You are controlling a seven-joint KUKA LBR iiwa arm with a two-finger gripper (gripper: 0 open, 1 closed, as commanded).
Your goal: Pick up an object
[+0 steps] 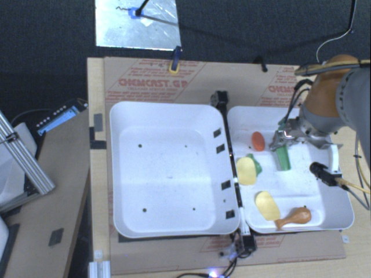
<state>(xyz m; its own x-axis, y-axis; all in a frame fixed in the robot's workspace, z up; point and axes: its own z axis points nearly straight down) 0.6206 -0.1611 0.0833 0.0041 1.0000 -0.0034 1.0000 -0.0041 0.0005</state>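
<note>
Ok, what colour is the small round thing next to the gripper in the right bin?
Orange-red, seen in the camera view, just left of the gripper.

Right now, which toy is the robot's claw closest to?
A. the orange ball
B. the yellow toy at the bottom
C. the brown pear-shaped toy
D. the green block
D: the gripper hangs right above the green block in the right bin, nearer than the orange ball.
</note>
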